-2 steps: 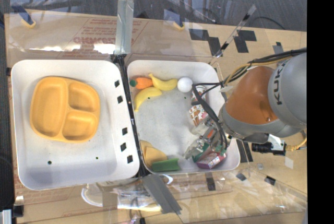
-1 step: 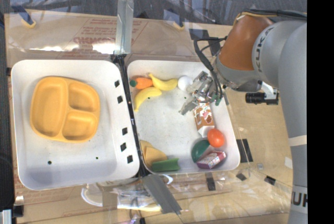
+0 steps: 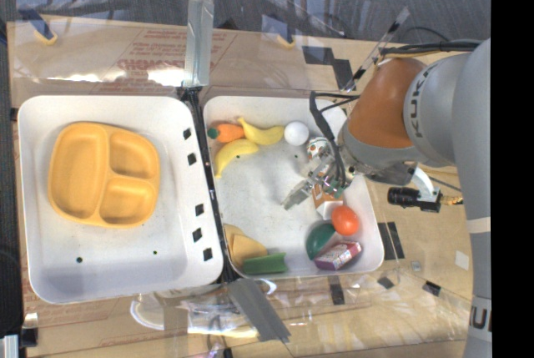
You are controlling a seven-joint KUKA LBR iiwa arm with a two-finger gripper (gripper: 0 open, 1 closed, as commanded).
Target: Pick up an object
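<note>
Overhead slanted view of the tabletop [image 3: 100, 56] with two shallow white bins set side by side. The left bin [image 3: 50, 264] carries a yellow three-compartment tray [image 3: 103, 173], lying toward its 10 o'clock area. The right bin [image 3: 250, 189] carries the loose objects: at 12 o'clock, an orange carrot-like piece [image 3: 226, 132], two yellow bananas [image 3: 262, 133] [image 3: 234, 153] and a white ball [image 3: 295, 133]; at 6 o'clock, a tan wedge [image 3: 244, 245] touching a green block [image 3: 264, 263]; at 4 to 5 o'clock, a red-orange ball [image 3: 345, 220], a dark green rounded piece [image 3: 320, 238] and a small purple-and-white packet [image 3: 338, 254], all close together. The grey arm with its orange band [image 3: 380, 106] enters from 3 o'clock. The pincer [image 3: 310, 185] is lowered into the right bin near its 3 o'clock side, just above the red-orange ball; a small object with orange and white markings lies at its tip, but whether the fingers are apart or closed, or grip anything, cannot be told. A grey finger-like part points toward 8 o'clock over the bare floor of the bin.
</note>
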